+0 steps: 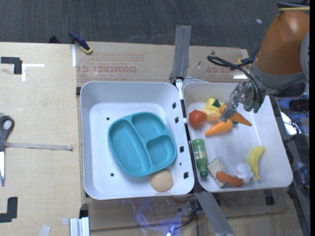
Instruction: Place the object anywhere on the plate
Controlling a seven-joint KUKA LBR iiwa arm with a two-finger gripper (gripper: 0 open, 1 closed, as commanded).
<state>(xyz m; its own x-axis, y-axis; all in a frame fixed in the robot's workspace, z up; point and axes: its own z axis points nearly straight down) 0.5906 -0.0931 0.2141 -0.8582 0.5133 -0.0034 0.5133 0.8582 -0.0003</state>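
A blue divided plate [141,143] lies in the left bin [93,132]. My gripper [232,110] hangs low over the upper part of the right bin [275,146], reaching in from the right. It sits right above two orange carrots [219,127], next to a yellow piece [212,109] and a red tomato [196,118]. The gripper's body hides part of the further carrot [242,119], and I cannot make out whether anything is held.
A tan round bun [161,181] rests in the left bin against the plate's near edge. The right bin also holds a green bottle [199,156], a banana [256,161], a cracker [215,167], another orange piece [229,179] and a white lump [242,171].
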